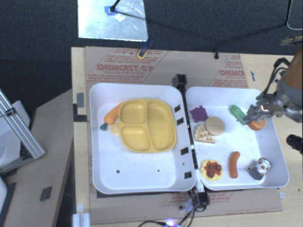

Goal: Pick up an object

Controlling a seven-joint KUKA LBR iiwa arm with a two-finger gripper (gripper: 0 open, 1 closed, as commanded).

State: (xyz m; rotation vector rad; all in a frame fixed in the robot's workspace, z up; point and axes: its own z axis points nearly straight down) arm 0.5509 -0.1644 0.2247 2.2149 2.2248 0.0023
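A yellow divided plate [144, 125] fills the left bin [102, 174]; "CHEMCAST GP" is printed on the worktop [123, 66] sheet. In the right bin [274, 174], the gripper [253, 116] hovers over an orange piece [257, 124] beside a green block [237, 112], finger spread indiscernible.

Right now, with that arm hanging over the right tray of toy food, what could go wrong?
The gripper sits between a green piece and an orange piece that lie close together, so it may nudge one away or catch both. They also lie near the right bin's wall, which could block the descent. Whether anything is gripped can't be told.
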